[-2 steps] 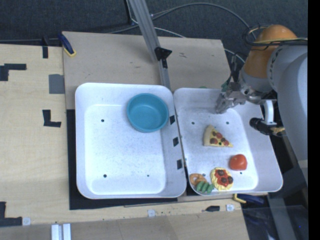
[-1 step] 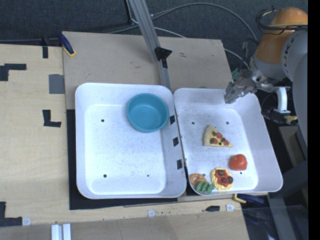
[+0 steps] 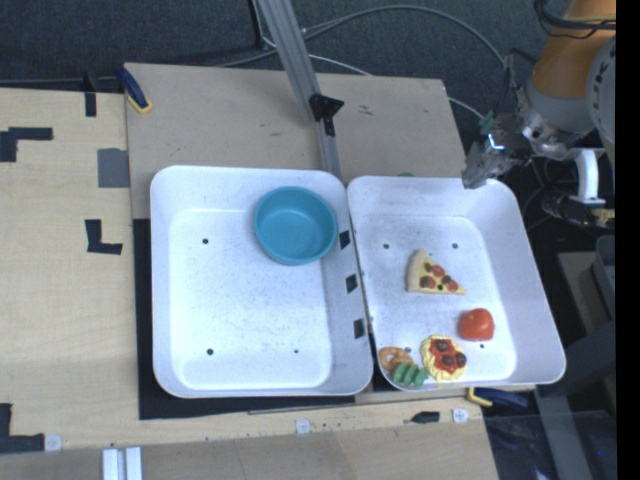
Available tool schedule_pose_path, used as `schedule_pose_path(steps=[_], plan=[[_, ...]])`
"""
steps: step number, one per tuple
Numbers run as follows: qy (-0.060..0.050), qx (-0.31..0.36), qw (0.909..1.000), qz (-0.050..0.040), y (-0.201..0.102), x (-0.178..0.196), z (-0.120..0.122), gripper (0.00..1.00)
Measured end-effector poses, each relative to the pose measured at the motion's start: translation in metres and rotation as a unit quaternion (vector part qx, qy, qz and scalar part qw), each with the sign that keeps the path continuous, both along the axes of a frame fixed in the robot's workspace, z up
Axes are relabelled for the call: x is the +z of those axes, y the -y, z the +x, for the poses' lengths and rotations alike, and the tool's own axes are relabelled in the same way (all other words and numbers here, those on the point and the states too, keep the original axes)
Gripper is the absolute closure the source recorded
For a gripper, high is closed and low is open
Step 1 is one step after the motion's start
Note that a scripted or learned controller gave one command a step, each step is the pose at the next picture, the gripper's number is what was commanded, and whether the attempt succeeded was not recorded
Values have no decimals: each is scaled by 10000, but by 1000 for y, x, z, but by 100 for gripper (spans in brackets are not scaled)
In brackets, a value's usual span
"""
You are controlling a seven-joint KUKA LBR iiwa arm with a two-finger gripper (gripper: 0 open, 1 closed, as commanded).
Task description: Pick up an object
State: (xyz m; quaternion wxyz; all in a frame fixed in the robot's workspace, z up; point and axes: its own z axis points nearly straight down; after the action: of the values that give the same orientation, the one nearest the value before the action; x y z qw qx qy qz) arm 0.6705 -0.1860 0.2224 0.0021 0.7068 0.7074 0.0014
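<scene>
On the pale wooden tabletop (image 3: 60,268) two white bins sit side by side: the left bin (image 3: 190,368) holds a blue bowl (image 3: 294,225); the right bin (image 3: 535,298) holds a pizza slice (image 3: 432,274), a red tomato (image 3: 477,324) and small toy foods. Above its far right corner hangs the gripper (image 3: 480,168), empty, whether spread I cannot tell

One fixed overhead view, slanted down on both white bins (image 3: 250,378), arm side right.
</scene>
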Motion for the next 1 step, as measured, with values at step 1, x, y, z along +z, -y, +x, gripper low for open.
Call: schedule_pose_path(steps=[1], plan=[[-25, -3, 10000, 5, 0, 4, 0, 100]])
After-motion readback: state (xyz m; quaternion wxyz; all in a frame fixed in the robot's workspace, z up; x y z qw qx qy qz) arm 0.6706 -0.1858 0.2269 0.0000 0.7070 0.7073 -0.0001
